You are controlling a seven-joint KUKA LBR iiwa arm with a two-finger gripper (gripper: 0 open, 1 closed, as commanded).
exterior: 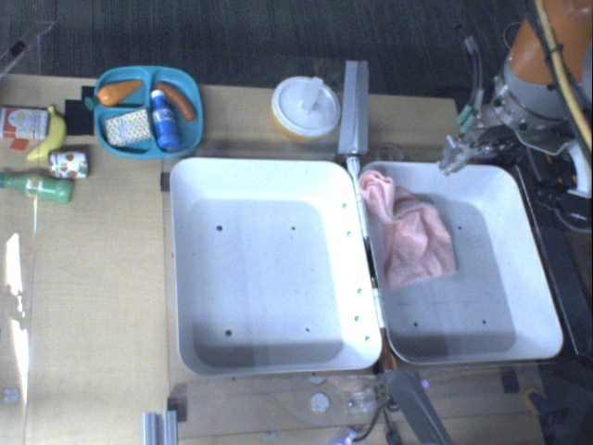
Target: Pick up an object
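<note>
arm (542, 72) reaching in from the right, orange band showing, pincer (456, 156) hanging low at its tip, nothing gripped

The grey arm with its orange band (547, 44) runs off the upper right corner. The small printed can (68, 164) at far left carries a label too tiny to read.

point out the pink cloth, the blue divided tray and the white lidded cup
pink cloth (414, 237), camera view, on the bunched middle of the fabric
blue divided tray (191, 111), camera view, on its right rim
white lidded cup (306, 106), camera view, on the centre of its lid
</note>
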